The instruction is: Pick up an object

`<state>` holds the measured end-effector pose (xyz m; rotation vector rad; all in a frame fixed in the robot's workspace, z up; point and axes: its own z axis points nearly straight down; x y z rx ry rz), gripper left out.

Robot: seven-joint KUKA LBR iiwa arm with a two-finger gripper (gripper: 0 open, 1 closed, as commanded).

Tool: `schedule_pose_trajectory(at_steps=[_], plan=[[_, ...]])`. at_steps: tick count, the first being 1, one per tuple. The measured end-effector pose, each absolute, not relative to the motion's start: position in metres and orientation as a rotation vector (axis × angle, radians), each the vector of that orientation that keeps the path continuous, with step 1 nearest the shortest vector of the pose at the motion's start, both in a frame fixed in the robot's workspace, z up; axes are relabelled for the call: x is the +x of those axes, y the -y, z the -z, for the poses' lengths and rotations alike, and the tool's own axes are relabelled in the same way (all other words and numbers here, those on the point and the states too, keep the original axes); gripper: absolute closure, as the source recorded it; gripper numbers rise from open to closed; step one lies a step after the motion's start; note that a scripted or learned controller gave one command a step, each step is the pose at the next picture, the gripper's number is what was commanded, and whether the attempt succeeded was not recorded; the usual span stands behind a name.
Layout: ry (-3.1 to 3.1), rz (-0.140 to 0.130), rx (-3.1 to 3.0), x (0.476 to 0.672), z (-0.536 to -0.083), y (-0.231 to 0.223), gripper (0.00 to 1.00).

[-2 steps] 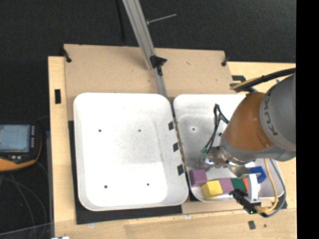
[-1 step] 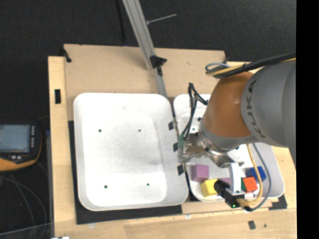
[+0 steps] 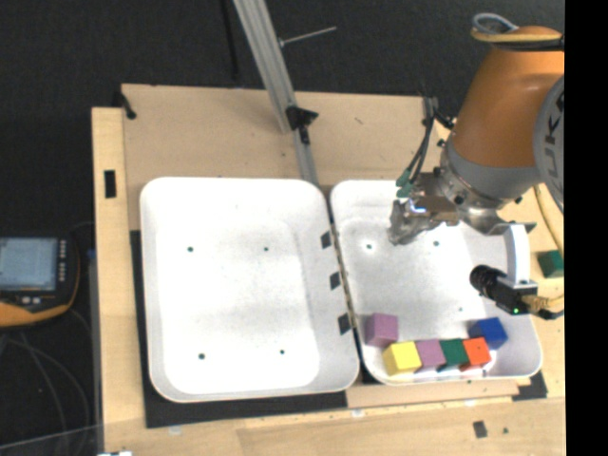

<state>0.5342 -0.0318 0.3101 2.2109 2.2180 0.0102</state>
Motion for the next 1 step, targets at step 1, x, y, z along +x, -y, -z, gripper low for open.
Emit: schedule_pose_trajectory(at_steps=[1], plan=[[-2.231,0.005,2.217,0.5083,-0.2505,-0.0082,1.0]])
